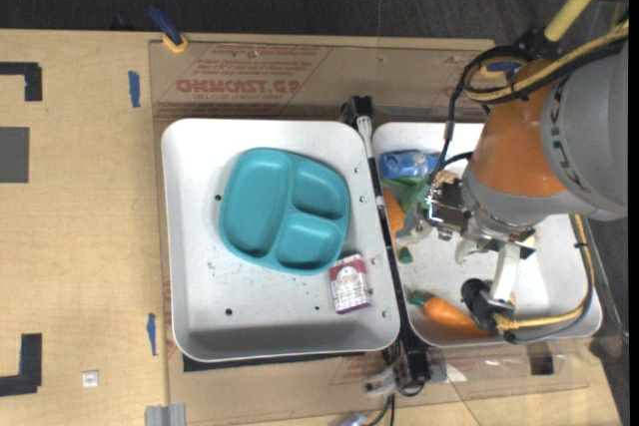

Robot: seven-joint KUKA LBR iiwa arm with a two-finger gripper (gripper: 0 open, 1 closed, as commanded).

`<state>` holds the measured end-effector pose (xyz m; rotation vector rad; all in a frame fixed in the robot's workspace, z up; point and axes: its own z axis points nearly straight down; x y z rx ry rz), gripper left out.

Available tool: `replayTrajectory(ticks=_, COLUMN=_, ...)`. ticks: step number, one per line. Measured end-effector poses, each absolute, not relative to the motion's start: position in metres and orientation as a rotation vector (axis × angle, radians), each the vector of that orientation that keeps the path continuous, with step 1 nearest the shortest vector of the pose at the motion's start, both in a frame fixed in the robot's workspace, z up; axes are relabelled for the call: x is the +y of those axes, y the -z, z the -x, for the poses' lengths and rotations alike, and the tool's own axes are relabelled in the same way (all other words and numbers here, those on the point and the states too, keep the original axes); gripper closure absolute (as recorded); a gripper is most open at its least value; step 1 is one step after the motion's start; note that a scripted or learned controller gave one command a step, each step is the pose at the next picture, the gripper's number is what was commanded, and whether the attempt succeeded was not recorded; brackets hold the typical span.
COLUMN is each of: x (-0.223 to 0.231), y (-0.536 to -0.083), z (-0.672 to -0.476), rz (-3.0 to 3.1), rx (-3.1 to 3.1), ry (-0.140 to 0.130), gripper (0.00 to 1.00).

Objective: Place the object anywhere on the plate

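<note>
A teal divided plate (pixel 285 208) lies in the left bin (pixel 190 244), tilted toward its upper middle. Just off the plate's lower right edge, a small red and white packet (pixel 349 285) rests on the bin floor. My gripper (pixel 431 217) hangs over the left part of the right bin (pixel 559 284), largely hidden under the grey and orange wrist. Near it along the bin's left wall are a blue crumpled object (pixel 404 162), a green item (pixel 411 179) and an orange carrot-like piece (pixel 394 213). I see nothing held in the gripper.
A second orange carrot (pixel 446 313) with a green top lies at the front of the right bin. A black divider rail (pixel 379 205) runs between the bins. Brown cardboard (pixel 240 80) lies behind them.
</note>
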<state>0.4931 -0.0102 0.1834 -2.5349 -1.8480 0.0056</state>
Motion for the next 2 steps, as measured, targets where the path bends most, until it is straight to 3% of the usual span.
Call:
replayTrajectory(ticks=1, x=-0.010, y=-0.193, z=-0.494, rz=2.534, rx=-1.852, ry=-0.006, gripper=1.00)
replayTrajectory(ticks=2, x=0.094, y=-0.186, z=-0.521, rz=2.621, rx=-1.727, ry=-0.001, gripper=1.00)
